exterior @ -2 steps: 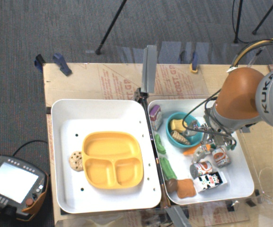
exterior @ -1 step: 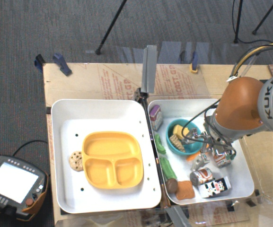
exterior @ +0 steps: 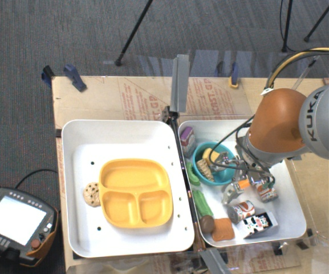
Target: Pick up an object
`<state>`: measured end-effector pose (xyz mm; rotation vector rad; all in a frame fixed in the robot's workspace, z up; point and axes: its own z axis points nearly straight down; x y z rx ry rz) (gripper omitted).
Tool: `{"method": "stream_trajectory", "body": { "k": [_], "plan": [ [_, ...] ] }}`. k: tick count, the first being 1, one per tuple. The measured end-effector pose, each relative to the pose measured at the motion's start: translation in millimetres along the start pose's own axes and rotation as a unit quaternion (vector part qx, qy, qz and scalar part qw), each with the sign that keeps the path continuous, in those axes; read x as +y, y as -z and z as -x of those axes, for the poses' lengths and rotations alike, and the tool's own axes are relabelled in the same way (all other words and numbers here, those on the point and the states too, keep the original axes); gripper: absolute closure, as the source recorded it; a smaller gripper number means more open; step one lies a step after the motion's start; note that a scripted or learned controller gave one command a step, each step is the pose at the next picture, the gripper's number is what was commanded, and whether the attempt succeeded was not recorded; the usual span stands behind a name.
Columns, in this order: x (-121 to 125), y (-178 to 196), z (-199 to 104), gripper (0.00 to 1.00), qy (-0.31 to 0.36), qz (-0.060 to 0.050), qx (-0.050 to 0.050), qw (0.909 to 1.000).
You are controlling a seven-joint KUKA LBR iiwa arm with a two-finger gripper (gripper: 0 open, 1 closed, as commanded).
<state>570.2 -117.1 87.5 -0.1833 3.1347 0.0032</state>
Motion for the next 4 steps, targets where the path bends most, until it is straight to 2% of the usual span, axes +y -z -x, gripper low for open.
{"method": "stream_trajectory", "body": {
  "k": [1, 2, 3, 4],
  "plan": [
    [3, 1, 18, 0.00, 0.047, -0.001, -0.001, 0.9989],
    [3, 13, 20, 1.00, 0.047, -0.002, -0.003, 0.9989],
    [3, 10, 19, 0.00, 0.047, -0.001, -0.001, 0.9989],
    [23, 1, 27, 0.00, 0.087, -0.002, 0.000, 0.9962]
  ]
}}
